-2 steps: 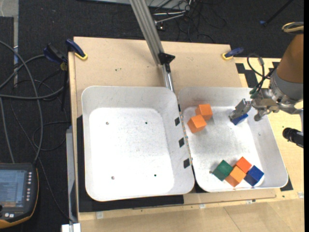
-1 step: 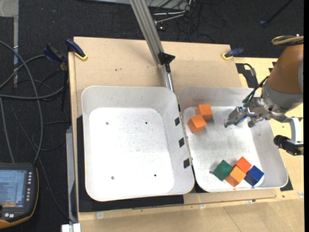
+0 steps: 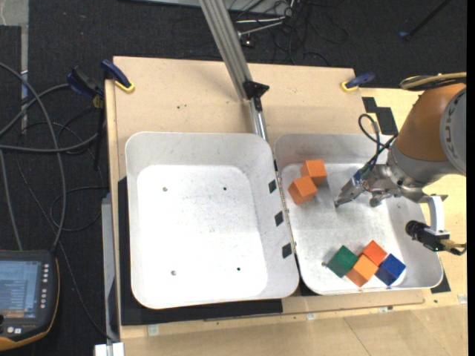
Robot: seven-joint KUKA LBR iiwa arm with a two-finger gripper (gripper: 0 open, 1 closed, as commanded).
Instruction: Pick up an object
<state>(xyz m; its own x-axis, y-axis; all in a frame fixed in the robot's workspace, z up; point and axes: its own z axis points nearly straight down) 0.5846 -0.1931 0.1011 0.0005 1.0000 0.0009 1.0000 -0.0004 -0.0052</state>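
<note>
With fingers I cannot tell apart or together, the gripper (image 3: pixel 347 196) should centre over the 2 orange blocks (image 3: pixel 307 182) at its 9 o'clock before descending.

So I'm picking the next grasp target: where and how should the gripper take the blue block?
Probably from above. The blue block sits at the cluster's right end, touching an orange block on its left. Its faces toward the right bin's wall look free, so close across those, avoiding the neighbour. The gripper hovers further up the bin.
</note>
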